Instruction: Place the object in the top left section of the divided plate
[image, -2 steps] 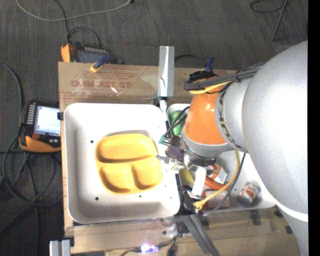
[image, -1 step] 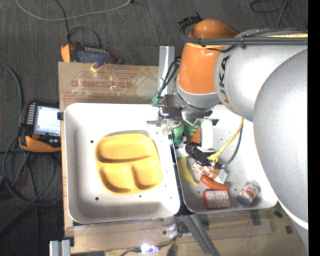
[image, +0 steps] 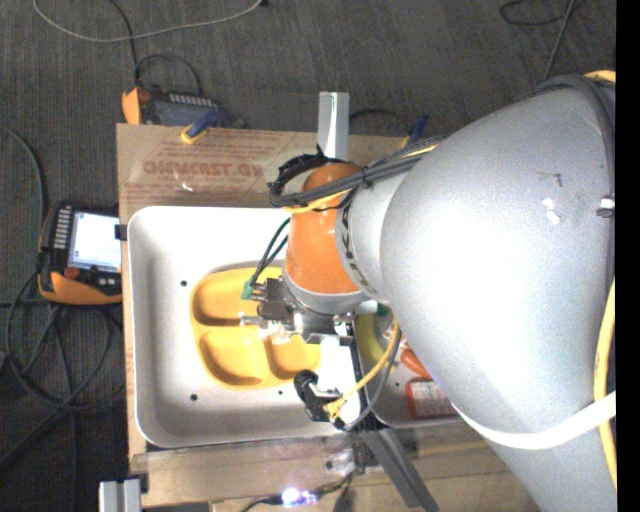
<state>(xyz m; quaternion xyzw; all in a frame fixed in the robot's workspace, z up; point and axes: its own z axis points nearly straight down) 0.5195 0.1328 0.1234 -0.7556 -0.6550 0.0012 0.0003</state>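
At the far left of the frame, a handheld pendant (image: 82, 252) with a lit screen and orange casing is seen lying on the dark carpet (image: 60, 90), with black cables trailing around it. Just right of it, a brown cardboard sheet (image: 200, 165) with mirrored red lettering is laid over the surface, and an orange and blue device (image: 170, 108) is seen at its upper edge. The left white bin (image: 160, 300) occupies the centre-left of the frame. A yellow divided plate (image: 235, 335) rests inside it, toward the bin's right half, its compartments partly covered by the arm. The wrist, marked by the orange band (image: 318, 240), is positioned directly over the plate's right part, and the claw (image: 290, 330) is pointed down at the plate; whether it is spread or closed cannot be told, as it is hidden beneath the wrist hardware. The object to be placed cannot be made out anywhere. Further right, a sliver of the second bin (image: 420, 395) is seen below the arm, with a white and orange-red packet (image: 425, 398) in it. The right half of the frame is taken up by the large grey arm body (image: 500, 260).
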